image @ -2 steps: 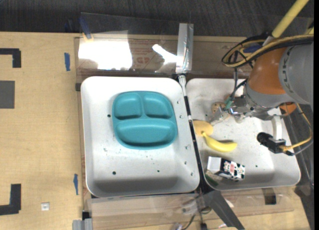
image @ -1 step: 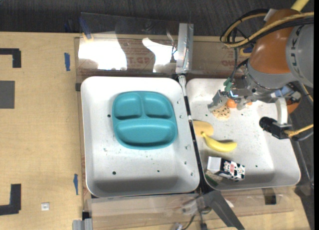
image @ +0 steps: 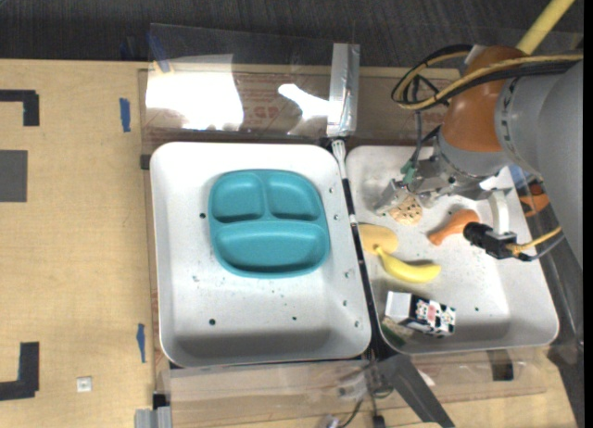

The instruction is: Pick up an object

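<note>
Grey arm point(image: 542, 125) hides the right bin's point(image: 482, 320) upper right; we cannot tell if the gripper point(image: 412, 185) above the cookie point(image: 406, 210) is open.

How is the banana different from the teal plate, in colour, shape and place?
The banana is yellow, while the teal plate is blue-green. The banana is a thin curved shape; the plate is broad, rounded and split into three compartments. The banana lies in the right bin among other small things, near the gripper; the plate lies alone in the left bin. Both rest flat on a white bin floor.
</note>
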Tool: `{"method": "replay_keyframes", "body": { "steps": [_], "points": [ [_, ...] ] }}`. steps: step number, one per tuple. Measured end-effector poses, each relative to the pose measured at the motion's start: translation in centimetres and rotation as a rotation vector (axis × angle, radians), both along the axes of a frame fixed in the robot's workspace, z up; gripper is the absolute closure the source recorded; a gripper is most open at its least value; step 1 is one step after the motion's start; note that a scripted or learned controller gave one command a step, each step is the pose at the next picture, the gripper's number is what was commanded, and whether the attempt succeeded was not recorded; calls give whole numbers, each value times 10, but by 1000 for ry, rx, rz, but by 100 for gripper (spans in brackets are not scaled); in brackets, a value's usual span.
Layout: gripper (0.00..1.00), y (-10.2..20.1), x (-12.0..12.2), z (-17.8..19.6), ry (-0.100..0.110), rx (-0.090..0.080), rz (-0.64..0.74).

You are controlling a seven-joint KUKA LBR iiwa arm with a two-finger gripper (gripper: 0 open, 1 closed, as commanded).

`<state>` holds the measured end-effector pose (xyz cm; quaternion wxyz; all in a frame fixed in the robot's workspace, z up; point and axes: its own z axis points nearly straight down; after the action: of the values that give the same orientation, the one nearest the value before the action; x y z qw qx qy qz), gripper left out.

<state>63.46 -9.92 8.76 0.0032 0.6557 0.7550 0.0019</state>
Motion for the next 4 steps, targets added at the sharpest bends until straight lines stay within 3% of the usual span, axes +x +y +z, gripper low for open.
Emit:
{"method": "replay_keyframes", "body": {
  "steps": [1,2,3,4],
  "points": [
    [0,-78,6,2,4,-1,-170],
    [0,-104,-53,3,1,23,-406],
    [100,-109,-54,12,-1,10,-408],
    [100,-56,-40,127,-2,5,-518]
  ]
}}
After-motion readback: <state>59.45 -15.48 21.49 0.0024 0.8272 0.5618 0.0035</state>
